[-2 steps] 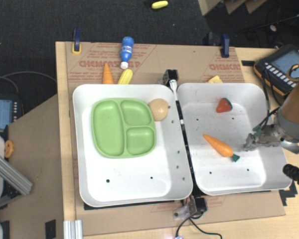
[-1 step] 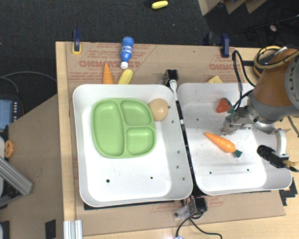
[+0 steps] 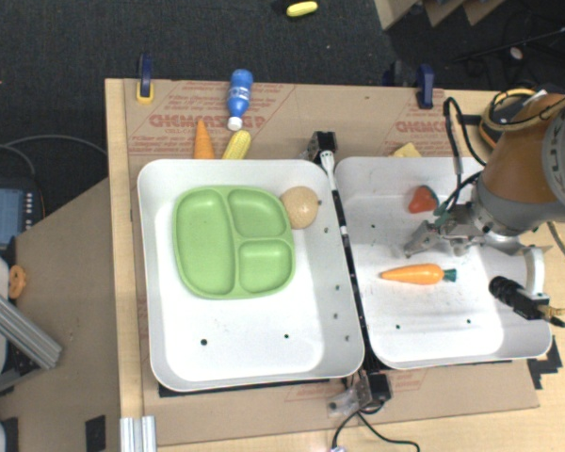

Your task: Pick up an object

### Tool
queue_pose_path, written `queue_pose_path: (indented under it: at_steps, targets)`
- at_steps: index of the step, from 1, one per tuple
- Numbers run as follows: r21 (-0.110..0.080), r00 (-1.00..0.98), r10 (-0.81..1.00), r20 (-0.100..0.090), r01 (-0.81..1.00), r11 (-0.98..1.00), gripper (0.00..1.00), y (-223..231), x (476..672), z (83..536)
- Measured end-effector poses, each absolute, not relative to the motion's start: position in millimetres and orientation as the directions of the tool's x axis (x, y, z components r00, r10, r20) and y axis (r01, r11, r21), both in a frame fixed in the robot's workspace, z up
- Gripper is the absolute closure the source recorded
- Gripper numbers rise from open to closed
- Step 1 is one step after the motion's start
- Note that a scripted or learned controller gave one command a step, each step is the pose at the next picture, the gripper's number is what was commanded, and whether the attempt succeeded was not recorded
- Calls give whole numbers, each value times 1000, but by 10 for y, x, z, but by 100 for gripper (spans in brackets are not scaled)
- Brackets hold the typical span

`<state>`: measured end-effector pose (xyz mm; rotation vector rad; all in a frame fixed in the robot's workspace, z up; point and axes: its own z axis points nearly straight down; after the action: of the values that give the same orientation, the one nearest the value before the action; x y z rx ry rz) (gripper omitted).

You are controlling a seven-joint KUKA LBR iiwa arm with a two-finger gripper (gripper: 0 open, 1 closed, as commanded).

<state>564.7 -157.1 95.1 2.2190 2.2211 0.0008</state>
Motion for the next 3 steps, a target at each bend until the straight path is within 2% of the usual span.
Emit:
queue_pose_path:
  at_steps: [1,3]
  targets:
    - [4,-5,1000,-2,1000,5,0,-1093,5976,842]
    - [2,-1,1000,-1,1000,1,0,-1117,5962,847]
